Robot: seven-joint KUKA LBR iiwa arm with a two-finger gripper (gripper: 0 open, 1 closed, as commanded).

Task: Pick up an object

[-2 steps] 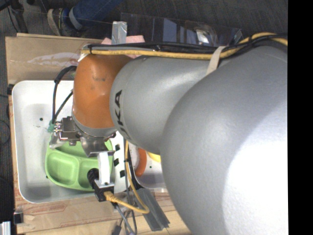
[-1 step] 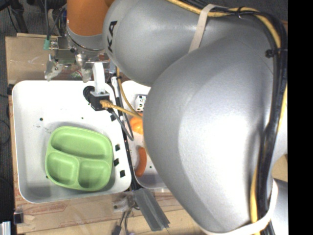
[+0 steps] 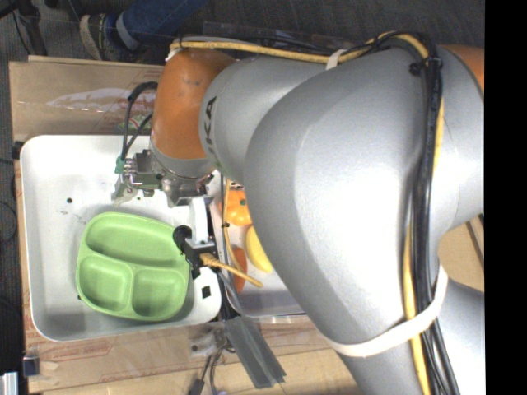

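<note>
Green divided plate (image 3: 132,274) lies in the near part of the left bin (image 3: 41,220). The gripper (image 3: 140,179) hangs just beyond the plate's far rim; whether it is apart or together cannot be told. An orange thing (image 3: 236,208) and a yellow thing (image 3: 258,252) peek from under the arm (image 3: 346,179), right of the plate.

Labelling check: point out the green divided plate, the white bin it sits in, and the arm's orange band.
green divided plate (image 3: 132,249): camera view, floor of its large compartment.
white bin (image 3: 49,188): camera view, bare floor above the plate.
orange band (image 3: 185,109): camera view, middle of its visible surface.
</note>
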